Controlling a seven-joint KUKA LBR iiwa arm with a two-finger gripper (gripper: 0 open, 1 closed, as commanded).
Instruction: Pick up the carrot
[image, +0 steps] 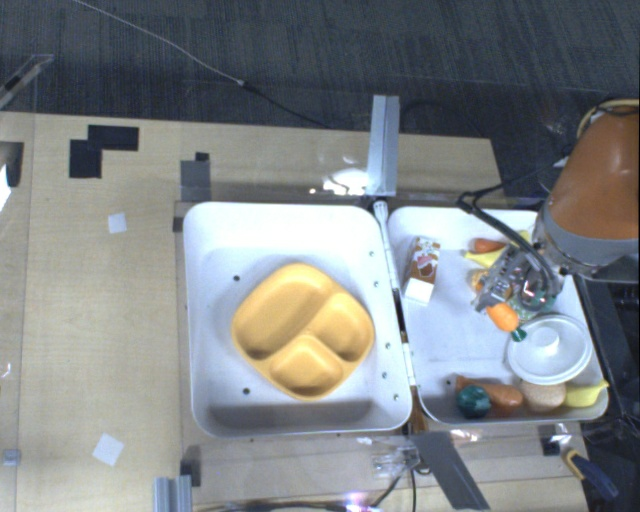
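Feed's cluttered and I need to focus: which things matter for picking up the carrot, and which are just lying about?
Matters:
carrot
gripper
right bin

Lying about:
yellow divided plate
left bin
white bowl
small carton
green round item

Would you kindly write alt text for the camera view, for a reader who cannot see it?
A grey and orange robot arm's gripper hovers over the right white bin, just above a small orange carrot beside a white bowl and other toy foods. The left white bin holds a yellow divided plate.
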